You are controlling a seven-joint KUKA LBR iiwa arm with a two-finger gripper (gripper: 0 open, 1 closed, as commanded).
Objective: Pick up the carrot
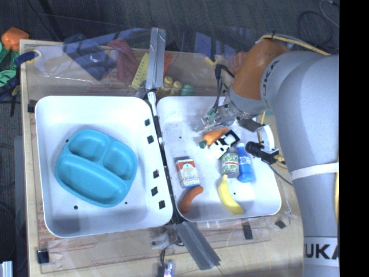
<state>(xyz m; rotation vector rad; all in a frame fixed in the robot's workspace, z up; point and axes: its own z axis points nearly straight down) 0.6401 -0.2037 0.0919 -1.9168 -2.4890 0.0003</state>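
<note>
Carrot (215, 135) lies in the right bin (265, 203), and we see the hand (214, 117) poised just above for grasping; its grip we cannot tell.

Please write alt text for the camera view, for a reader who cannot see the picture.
A grey robot arm reaches from the right and its gripper sits just above an orange carrot in the right white bin. That bin also holds a banana, a sausage, a small carton and two bottles. The left bin holds a blue divided plate.
</note>
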